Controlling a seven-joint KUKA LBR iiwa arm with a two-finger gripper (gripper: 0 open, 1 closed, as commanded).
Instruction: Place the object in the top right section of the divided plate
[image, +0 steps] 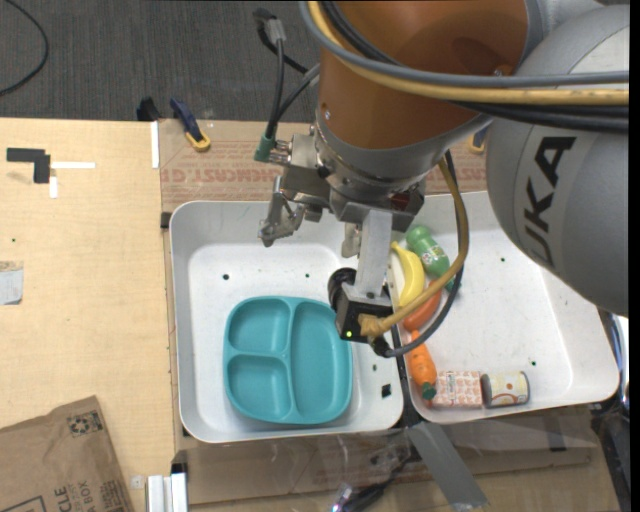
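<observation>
Camera view: reaching in from the right, grey-and-orange arm (420, 80) over the bins' shared edge. Below it, gripper (310, 236) above the upper half of the left bin (190, 300), jaws spread wide, nothing between them. Teal plate (290, 360) flat in the lower half of that bin, near its front wall, apart from the gripper; three sections, one long at the right, two smaller at the left, all showing bare teal. In the right bin (520, 300), along its left wall: green bottle (428, 250) at the top, banana (408, 272) just beside and below it, an orange-red thing (424, 306) at the banana's lower end, partly hidden by the robot, then carrot (422, 366) nearer the front. At the front wall, a small patterned box (457, 388) close by the carrot's tip, and a short can (505, 388) on its side just right of the box. Cannot tell which of these counts as the task's object; all lying in the other bin from the plate.
</observation>
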